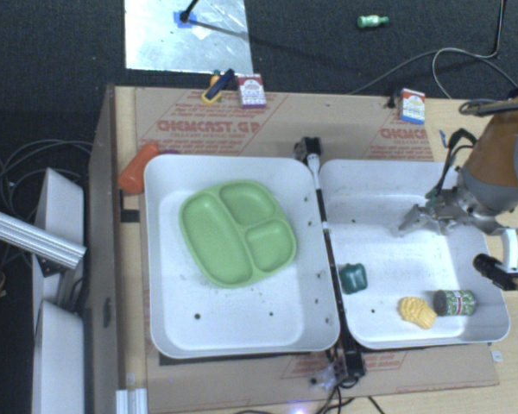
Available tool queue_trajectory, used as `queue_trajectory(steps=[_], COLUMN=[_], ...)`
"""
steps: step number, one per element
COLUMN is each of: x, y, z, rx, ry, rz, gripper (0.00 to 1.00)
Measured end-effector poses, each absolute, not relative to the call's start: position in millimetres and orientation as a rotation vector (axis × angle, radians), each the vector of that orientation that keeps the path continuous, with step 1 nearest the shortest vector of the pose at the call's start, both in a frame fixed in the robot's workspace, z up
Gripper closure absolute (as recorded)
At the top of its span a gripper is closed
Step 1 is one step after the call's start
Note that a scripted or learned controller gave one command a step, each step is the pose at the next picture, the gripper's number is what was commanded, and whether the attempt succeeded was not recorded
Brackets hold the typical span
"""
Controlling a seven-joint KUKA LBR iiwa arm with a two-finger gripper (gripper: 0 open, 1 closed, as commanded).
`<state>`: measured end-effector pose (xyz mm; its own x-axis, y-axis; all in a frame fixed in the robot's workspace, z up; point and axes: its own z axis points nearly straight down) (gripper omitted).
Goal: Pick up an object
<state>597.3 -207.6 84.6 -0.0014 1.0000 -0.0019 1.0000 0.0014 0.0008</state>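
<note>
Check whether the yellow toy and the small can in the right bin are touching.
Cannot tell. In the camera view the yellow toy and the small can sit side by side with their edges meeting, but no clear contact or gap shows.

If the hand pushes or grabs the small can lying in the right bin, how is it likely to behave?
The small can lies on its side on the bin's flat floor, so a nudge would probably make it roll. It touches the yellow toy, which may block rolling that way. Its round, smooth-looking body could slip out of a two-finger pinch unless squeezed across its width.

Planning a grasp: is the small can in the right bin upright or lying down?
Lying down. The can rests on its side on the right bin's floor, its length running left-right, next to the yellow corn toy.
</note>
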Motion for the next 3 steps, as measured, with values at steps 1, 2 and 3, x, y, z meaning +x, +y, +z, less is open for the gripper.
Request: queue_trajectory(steps=[1, 2, 3], x=[526.1, 493.2, 494.9], y=[-182.9, -207.0, -206.2], z=[84.1, 84.2, 95.2], rx=[2.221, 2.221, 2.218], ry=[2.223, 2.221, 2.221], rz=[0.0, 0.0, 0.005], gripper=[0.0, 0.0, 1.0])
